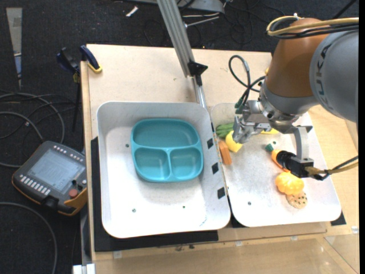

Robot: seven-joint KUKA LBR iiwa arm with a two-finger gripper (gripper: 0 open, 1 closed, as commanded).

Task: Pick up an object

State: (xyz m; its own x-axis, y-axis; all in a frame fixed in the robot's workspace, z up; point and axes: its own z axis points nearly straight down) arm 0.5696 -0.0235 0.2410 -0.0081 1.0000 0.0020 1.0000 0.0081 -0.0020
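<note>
We saw the left bin holding a teal tray; the gripper gripped a yellow-orange toy.

Bright, even light falls from overhead across the whole scene. The two white bins are the brightest areas, close to washed out, with only faint grey shading inside their walls. A soft shadow lies under the teal tray, spreading toward the lower edge of the picture. The dark floor around the bench stays dim and low in detail. The arm's orange band carries a dull sheen. Focus is fairly sharp overall, though small objects look slightly soft and grainy.
</note>
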